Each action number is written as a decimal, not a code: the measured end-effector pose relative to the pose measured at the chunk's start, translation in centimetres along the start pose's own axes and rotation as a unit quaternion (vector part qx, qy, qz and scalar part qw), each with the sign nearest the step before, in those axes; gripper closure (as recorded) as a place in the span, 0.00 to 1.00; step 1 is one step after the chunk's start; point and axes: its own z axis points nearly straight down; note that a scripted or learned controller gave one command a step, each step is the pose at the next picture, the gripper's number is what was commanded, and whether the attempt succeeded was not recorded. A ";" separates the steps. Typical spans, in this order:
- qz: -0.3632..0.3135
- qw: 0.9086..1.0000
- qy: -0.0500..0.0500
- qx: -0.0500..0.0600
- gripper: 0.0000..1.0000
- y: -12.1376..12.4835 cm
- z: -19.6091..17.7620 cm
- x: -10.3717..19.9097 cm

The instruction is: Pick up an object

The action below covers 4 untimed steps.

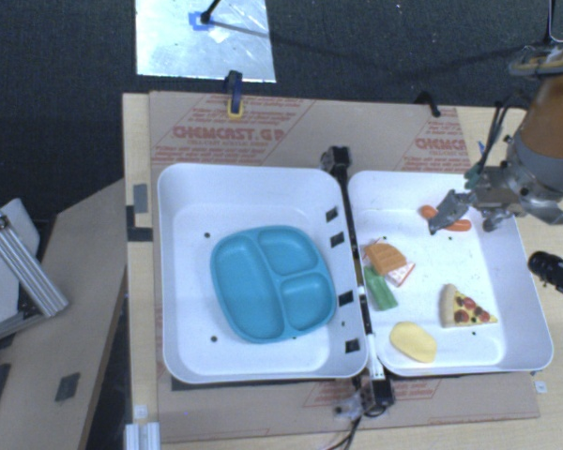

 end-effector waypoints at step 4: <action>0.000 1.000 0.000 -0.002 0.00 -1.5 15.7 1.3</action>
